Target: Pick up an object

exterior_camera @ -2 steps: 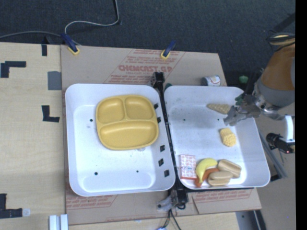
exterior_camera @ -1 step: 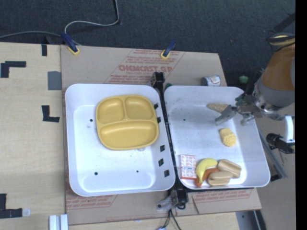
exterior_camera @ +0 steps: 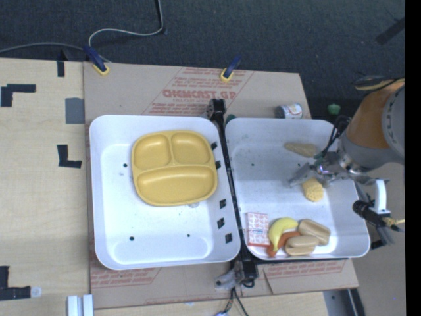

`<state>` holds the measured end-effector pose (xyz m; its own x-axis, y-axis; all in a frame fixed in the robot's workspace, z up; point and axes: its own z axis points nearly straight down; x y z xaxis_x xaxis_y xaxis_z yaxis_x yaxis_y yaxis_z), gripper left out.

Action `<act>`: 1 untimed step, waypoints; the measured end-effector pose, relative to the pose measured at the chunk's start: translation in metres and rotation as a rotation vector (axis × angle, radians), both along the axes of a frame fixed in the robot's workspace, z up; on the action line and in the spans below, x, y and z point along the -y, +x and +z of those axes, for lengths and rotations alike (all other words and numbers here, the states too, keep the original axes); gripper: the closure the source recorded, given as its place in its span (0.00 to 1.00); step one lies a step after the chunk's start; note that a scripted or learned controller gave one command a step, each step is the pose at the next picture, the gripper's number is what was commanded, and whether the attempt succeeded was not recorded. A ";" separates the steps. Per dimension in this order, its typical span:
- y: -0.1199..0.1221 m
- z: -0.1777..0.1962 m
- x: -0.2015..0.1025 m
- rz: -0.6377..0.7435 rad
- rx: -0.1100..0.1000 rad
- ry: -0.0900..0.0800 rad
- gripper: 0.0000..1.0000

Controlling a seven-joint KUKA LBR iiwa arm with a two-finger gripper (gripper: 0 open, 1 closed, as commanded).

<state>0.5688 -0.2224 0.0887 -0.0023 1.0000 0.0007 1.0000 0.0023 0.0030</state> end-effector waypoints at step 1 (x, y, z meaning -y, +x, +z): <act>0.000 0.010 0.001 0.000 0.003 -0.004 1.00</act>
